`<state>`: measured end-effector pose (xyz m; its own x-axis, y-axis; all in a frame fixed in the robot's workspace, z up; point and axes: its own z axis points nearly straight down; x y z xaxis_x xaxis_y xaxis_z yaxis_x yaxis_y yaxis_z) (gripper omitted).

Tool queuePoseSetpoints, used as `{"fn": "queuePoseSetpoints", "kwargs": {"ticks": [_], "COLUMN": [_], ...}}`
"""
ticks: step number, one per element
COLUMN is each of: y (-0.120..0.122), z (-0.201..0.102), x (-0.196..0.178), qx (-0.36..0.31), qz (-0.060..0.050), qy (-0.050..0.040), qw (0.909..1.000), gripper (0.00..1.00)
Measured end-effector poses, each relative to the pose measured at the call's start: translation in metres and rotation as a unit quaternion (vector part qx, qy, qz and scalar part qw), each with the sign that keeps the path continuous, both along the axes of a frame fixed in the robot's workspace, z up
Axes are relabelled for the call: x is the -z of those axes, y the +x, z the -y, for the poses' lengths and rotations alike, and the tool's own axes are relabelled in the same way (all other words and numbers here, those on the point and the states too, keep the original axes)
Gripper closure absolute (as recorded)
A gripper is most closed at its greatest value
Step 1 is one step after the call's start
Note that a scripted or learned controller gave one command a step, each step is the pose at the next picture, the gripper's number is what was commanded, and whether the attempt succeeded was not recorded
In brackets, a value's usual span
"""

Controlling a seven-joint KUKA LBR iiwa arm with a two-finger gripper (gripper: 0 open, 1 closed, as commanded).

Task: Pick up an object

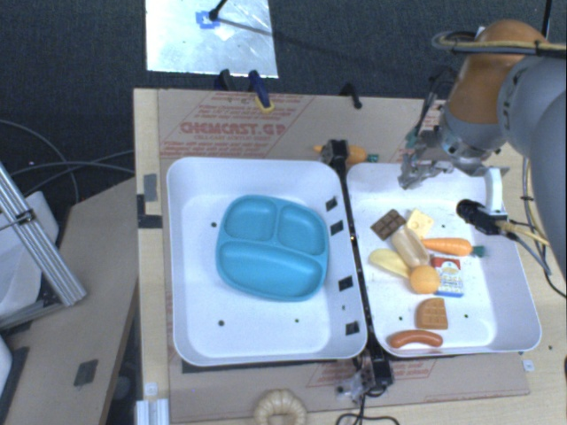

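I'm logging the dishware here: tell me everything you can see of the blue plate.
The blue plate is a light-blue, rounded-rectangle tray, plastic by its look, split by raised ridges into three compartments: two smaller at the far side, one long at the near side. It lies flat, slightly turned, on the floor of the left bin. Nothing else touches it.

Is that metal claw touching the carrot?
Apart. The camera view shows the gripper near the right bin's far edge, with bare white floor separating it from the carrot.
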<state>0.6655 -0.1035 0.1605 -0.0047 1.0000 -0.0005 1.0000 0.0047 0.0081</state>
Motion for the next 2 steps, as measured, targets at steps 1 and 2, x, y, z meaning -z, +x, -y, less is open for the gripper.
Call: {"fn": "queuePoseSetpoints", "kwargs": {"ticks": [1,2], "y": [0.000,0.001], "z": [0.006,0.006], "x": [-0.047,-0.066], "qx": [0.001,0.000], "qz": [0.000,-0.001], "qy": [-0.0002,0.0001], "qw": [1.0000,1.0000], "gripper": [1.00,1.00]}}
